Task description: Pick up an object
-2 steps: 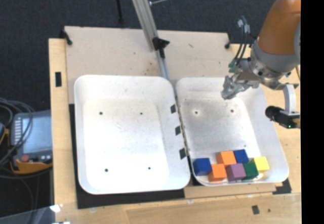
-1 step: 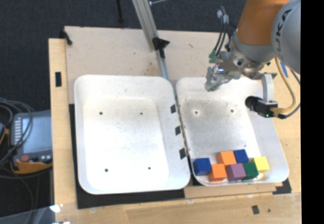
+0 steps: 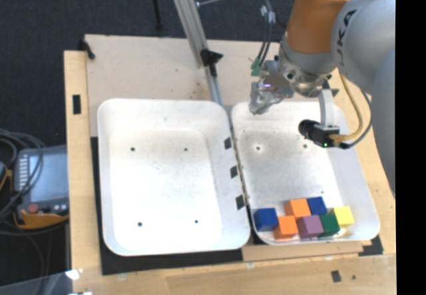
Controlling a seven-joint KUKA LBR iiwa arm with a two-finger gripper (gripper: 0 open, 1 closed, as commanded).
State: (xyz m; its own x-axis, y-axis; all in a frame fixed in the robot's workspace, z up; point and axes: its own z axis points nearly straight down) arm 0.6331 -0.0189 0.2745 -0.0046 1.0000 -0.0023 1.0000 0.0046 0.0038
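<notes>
Blocks sit huddled in the near right corner of the right bin (image 3: pixel 346 154): a blue block (image 3: pixel 265 218), an orange block (image 3: pixel 287 226), a purple block (image 3: pixel 310 226), a green block (image 3: pixel 329 223), a yellow block (image 3: pixel 343 215), with a second orange block (image 3: pixel 299 207) and a second blue block (image 3: pixel 317 204) just behind them. Most of them touch a neighbour.

That crowding is the likely trouble. A finger coming down may land on a neighbouring block instead of slipping beside the chosen one, or nudge the cluster against the bin wall, and the grasp could come up with nothing.

The pincer (image 3: pixel 258 104) hangs over the far left corner of the right bin, well apart from the blocks, pointing down and leftward from the wrist. I cannot tell whether it is spread or pressed together; nothing is seen between its tips. The arm reaches in from the right, its orange band above the wrist. The left bin (image 3: pixel 106 154) lies alongside on the table (image 3: pixel 146 60).
</notes>
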